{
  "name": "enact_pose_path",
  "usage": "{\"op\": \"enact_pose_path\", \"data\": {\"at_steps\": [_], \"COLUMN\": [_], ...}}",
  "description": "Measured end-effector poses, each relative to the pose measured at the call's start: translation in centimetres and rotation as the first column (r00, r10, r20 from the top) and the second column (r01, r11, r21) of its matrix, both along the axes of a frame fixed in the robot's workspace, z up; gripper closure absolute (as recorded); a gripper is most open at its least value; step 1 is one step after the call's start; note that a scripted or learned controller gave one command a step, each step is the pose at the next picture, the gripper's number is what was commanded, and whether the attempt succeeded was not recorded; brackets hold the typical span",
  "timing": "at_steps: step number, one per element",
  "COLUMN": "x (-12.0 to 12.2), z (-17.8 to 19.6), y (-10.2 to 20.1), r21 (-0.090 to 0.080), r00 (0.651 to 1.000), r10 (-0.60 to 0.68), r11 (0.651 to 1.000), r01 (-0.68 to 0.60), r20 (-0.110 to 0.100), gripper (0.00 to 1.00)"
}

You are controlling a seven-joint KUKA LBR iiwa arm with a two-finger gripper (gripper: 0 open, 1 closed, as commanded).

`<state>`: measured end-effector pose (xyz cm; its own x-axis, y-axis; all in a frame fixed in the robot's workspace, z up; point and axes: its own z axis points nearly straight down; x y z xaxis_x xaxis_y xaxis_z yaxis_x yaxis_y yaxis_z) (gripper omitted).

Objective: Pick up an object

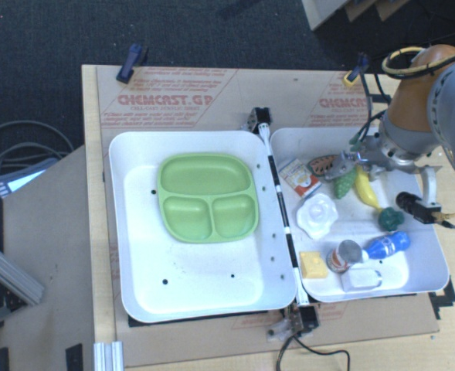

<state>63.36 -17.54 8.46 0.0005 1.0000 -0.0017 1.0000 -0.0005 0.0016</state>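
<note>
Two white bins (134,230): one green tray (208,197), one banana (365,189); gripper (356,163) state unclear.

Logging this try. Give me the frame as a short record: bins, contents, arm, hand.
left bin: green tray, three compartments
right bin: banana, green item, dark green item, blue bottle, yellow block, white cup, packet, small can
arm: over right bin, far side
hand: low by banana, grip unclear
</note>
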Motion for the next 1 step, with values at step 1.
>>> {"op": "enact_pose_path", "data": {"at_steps": [1], "x": [0.18], "z": [1.22], "y": [0.01], "r21": [-0.003], "r00": [1.000], "r10": [0.002], "r11": [1.000], "r01": [-0.002], "r20": [0.006], "gripper": [1.00]}}
